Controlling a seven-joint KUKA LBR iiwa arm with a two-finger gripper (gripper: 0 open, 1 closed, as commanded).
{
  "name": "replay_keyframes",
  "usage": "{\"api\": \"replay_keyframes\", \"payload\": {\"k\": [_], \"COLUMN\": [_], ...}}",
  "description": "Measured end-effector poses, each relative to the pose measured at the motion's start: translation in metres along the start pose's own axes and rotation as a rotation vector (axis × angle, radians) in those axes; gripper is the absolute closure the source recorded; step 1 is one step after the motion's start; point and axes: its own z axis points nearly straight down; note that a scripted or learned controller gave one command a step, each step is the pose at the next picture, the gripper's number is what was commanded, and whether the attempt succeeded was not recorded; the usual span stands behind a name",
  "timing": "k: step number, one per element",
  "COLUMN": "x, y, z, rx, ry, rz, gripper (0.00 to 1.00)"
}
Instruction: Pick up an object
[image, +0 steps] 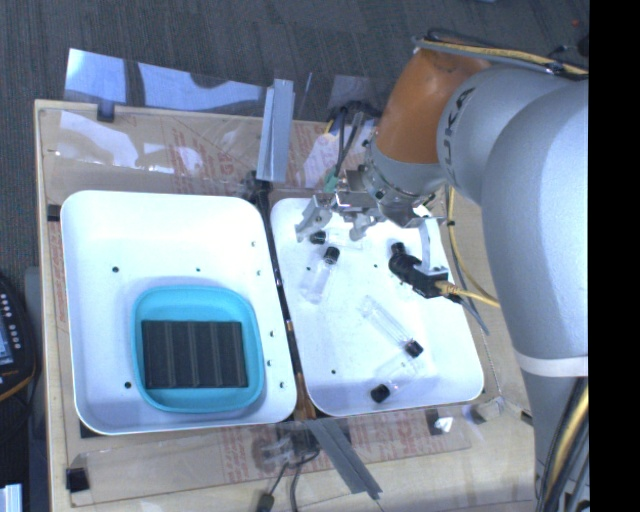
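White plastic makes up both shallow bins on the bench, sitting side by side with a dark divider rail between them. Over in the left bin sits a light blue tray with a dark ribbed insert, filling the lower middle of that bin. The right bin holds several clear vials with black caps: one vial lies near the top left of the bin with its cap pointing up toward the arm, a second, longer vial lies slantwise near the middle with its cap at its lower right end, and a third vial rests near the front rim with its cap at the left. The big grey arm with its orange band comes in from the right and bends down over the far edge of the right bin. Its gripper hangs low at the upper left corner of that bin, the metal fingers spread apart with nothing between them, just above and beside the first vial's cap. A black fitting with a yellow cable hangs off the wrist over the bin's right part
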Motion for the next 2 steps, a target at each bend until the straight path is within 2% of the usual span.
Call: {"api": "replay_keyframes", "payload": {"k": [1,2], "x": [-0.028,-0.039], "y": [0.030,0.004], "z": [0.116,-0.035], "rx": [0.000,-0.005], "ry": [-0.001,-0.004], "rz": [0.011,-0.451], "gripper": [0.00,0.00]}}
